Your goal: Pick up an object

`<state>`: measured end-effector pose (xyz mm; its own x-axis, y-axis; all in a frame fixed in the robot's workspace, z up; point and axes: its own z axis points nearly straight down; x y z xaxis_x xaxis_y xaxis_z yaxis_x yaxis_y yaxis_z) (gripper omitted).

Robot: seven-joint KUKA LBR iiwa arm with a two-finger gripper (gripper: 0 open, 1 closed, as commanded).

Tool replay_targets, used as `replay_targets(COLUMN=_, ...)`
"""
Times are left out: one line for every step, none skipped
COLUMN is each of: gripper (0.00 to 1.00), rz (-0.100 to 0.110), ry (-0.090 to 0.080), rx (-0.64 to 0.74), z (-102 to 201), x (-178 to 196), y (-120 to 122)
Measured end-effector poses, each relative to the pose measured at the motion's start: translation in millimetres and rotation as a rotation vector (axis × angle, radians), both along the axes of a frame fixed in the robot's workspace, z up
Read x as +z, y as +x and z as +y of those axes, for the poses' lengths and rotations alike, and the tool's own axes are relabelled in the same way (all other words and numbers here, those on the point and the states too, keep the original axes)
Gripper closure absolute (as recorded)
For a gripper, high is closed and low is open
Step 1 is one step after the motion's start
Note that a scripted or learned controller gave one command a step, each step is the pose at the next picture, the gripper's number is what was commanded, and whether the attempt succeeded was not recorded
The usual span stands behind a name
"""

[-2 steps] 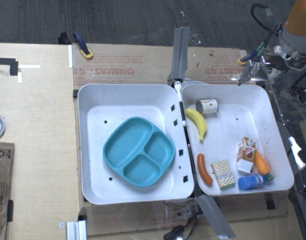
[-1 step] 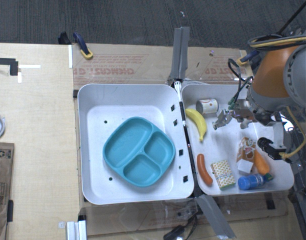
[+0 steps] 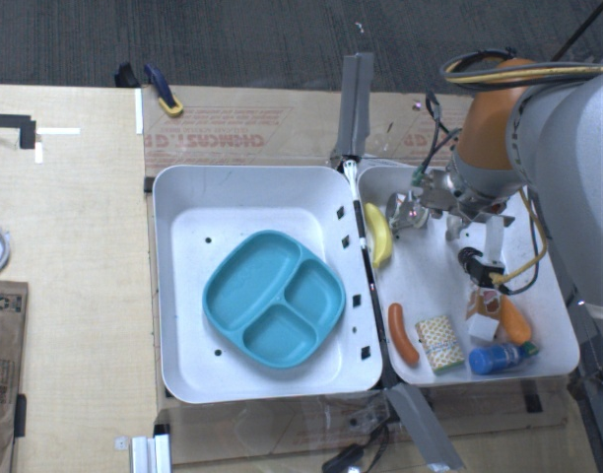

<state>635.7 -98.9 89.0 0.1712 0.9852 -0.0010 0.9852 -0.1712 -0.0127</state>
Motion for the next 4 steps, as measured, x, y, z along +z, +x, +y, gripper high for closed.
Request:
replay_targets(gripper=0.00, rz=0.026, ry=0.006, rx=0.102, z=-20.9, x=-4.3, y=14.1)
replay_targets(gripper=0.00, rz=0.032, ry=0.008, rx=0.013, z=-21.5, x=-4.5, y=13.1)
replay_targets(gripper=1.00, rz=0.028, ry=0.003, rx=0.009, z=-23.7, x=5.5, y=13.8)
replay_targets(gripper=0.00, rz=0.031, ry=0.003, rx=0.010, z=-23.7, x=4.9, y=13.1)
